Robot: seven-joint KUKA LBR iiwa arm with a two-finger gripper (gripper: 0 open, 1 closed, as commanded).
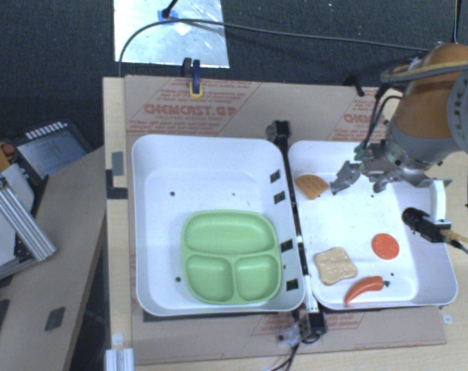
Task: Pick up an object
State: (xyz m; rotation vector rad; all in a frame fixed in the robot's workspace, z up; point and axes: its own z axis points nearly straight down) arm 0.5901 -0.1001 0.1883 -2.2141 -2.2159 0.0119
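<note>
Two white bins sit side by side on a bench. The left bin (153,207) holds a green tray (230,255) with three compartments, toward its near side. The right bin (431,284) holds four pieces of toy food: a tan pastry (312,185) at its far left, a red slice (385,245) to the right, and a toast (335,265) and a red pepper (364,287) near the front. The gripper (348,178) hangs over the right bin's far part, just right of the pastry, grasping nothing; whether it is released or clenched cannot be told.
</note>
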